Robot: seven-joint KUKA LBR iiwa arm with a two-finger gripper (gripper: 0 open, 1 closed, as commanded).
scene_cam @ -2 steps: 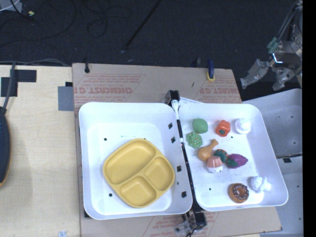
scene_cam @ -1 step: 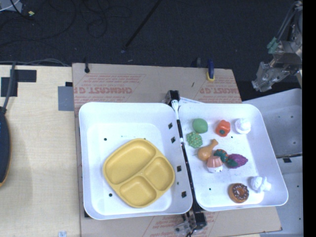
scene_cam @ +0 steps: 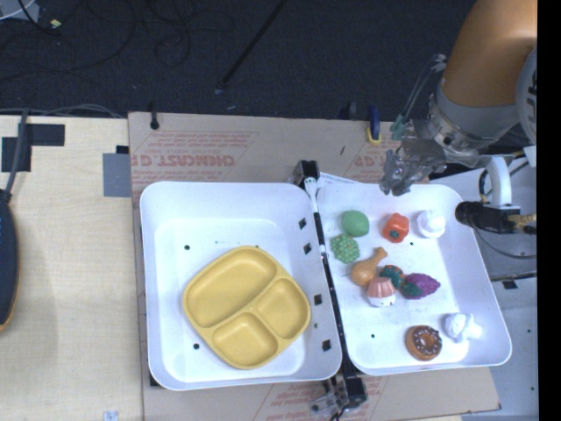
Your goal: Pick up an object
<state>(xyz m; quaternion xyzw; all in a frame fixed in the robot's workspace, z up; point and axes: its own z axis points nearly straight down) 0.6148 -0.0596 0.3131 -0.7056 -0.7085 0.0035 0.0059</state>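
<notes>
- Camera view has the claw [scene_cam: 403, 175] up over the far rim of the right bin [scene_cam: 491, 323], hanging off the grey arm [scene_cam: 478, 117] with the orange band.
- Can't tell how far open the claw is, it's just a dark blur from this angle. Nothing visibly sits between its fingers.
- Closest stuff below the claw: a red tomato-looking toy [scene_cam: 395, 227] pretty much straight under it, a round green piece [scene_cam: 355, 223] a bit to its left, and a small white object [scene_cam: 430, 224] a bit to its right.
- Further down from the claw the toys bunch up: a bumpy green one [scene_cam: 344, 249], a drumstick [scene_cam: 368, 267], a pink-and-white cupcake thing [scene_cam: 380, 292] and a purple piece [scene_cam: 421, 284], all touching or nearly so. Tight room in there.
- Well below the claw, near the front edge, a chocolate donut [scene_cam: 425, 342] and another white object [scene_cam: 461, 326] sit apart from the bunch with bare floor around them.
- Way off to the claw's left, the left bin [scene_cam: 166, 226] holds a yellow divided plate [scene_cam: 247, 305], with open white floor along its far side.
</notes>
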